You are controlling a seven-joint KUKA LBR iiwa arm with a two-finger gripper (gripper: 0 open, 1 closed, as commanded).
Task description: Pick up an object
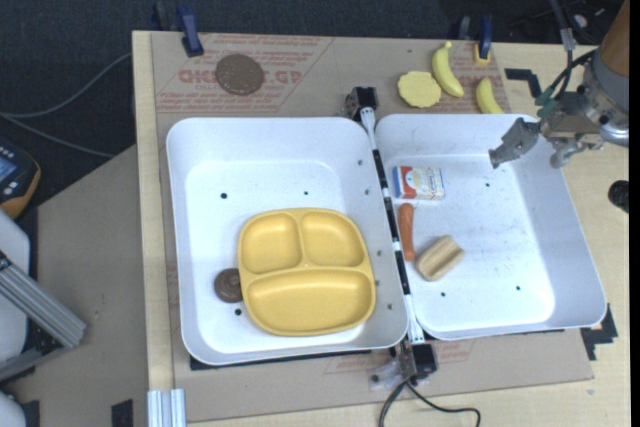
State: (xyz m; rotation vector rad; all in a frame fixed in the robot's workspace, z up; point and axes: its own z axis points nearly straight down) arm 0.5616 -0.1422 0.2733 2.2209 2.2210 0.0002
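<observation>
Camera view, hand (pixel 522 143): poised over the right bin's (pixel 560 245) upper right corner, grasping nothing; whether released or clenched cannot be told.
Candidates: small carton (pixel 418 183), orange stick (pixel 406 230), tan block (pixel 439 257), all near the bin's left wall, well apart from the hand.
Risk: orange stick touching the wall, likely blocking a finger; tan block may roll away.
Hidden: arm cut off at right edge; brown disc (pixel 229 286) partly under yellow plate (pixel 304 270).

grey metal tool (pixel 535 143) with slim grey fingers (pixel 512 144), black cables looping beside grey wrist.
</observation>
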